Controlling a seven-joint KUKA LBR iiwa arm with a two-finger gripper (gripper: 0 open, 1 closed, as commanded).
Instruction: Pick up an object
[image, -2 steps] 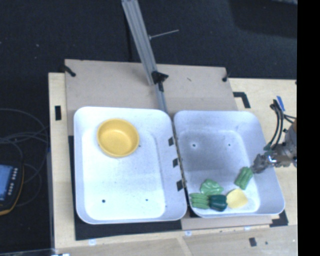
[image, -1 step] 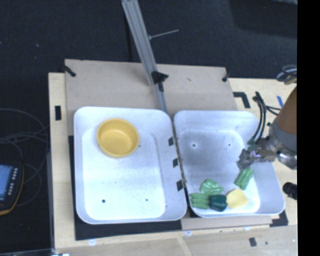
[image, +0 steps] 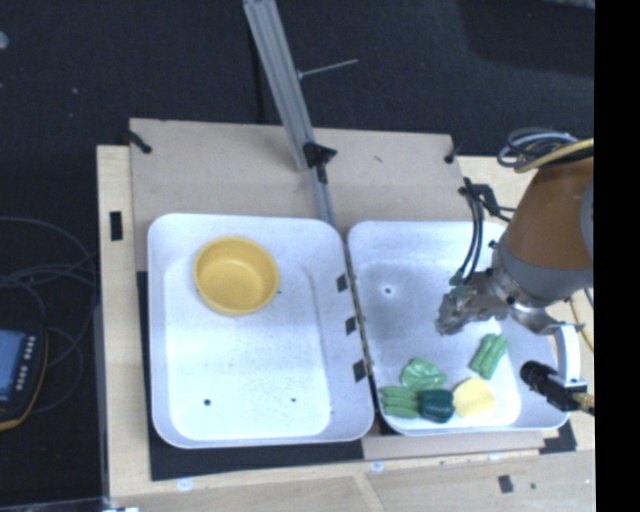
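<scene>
Your gripper (image: 452, 318) hangs low over the right bin (image: 400, 260), above its bare floor and short of the pile of toys; whether it is open or shut you cannot tell from this slanted view, and nothing can be seen in its grasp. It sits up and to the left of the pile, probably because the descent is aimed at the bin's middle, not at any one piece.

The candidates for picking huddle in the right bin's near corner. Count five: a light green ridged piece (image: 489, 355) nearest the gripper, a crumpled green piece (image: 422, 375), a flat green piece (image: 399, 401), a dark teal block (image: 436, 405) and a yellow lump (image: 474, 398). The last three touch one another, so a clean grab there looks harder.

One yellow bowl (image: 236, 275) sits upright, alone, in the left bin (image: 250, 400).
</scene>
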